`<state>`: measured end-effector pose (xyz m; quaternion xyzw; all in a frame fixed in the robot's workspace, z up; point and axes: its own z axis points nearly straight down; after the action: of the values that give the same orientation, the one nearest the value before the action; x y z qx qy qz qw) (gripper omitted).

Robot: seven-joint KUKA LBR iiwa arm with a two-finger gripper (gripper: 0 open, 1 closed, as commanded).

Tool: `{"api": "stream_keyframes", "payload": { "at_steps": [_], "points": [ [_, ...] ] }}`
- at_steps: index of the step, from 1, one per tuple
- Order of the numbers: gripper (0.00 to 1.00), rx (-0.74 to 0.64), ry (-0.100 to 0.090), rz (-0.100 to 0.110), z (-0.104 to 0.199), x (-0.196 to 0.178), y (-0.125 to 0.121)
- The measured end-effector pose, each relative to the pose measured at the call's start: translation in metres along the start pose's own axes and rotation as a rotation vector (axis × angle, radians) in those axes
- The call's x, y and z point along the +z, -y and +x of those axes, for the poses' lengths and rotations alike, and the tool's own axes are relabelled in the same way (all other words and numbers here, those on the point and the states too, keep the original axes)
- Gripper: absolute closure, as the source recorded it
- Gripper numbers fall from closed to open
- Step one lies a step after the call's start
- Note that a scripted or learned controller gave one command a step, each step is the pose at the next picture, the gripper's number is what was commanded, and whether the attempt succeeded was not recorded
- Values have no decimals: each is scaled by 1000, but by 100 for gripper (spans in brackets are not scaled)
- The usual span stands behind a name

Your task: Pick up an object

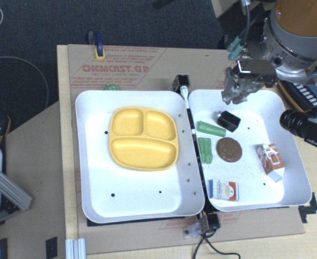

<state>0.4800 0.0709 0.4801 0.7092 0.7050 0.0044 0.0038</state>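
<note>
My gripper (235, 95) hangs over the far edge of the right bin (293, 190), pointing down, with nothing visibly between its fingers. Just below it in the bin lies a small black block (229, 120). To its left are two green pieces, one lying across (210, 128) and one lying lengthwise (205, 149). A brown round disc (229, 149) sits in the middle of the bin. A small red and white carton (270, 159) lies at the right, and a flat packet with a red and blue print (223, 190) lies near the front.
The left bin (94, 188) holds a yellow divided plate (144, 138). A cardboard sheet (121, 63) lies under both bins. A blue and yellow clamp (98, 45) stands at the bench's far left.
</note>
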Motion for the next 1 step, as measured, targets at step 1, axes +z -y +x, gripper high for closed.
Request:
{"api": "stream_keyframes", "payload": {
  "at_steps": [1],
  "points": [
    [100, 1, 2, 18, -59, 57, 1]
  ]
}}
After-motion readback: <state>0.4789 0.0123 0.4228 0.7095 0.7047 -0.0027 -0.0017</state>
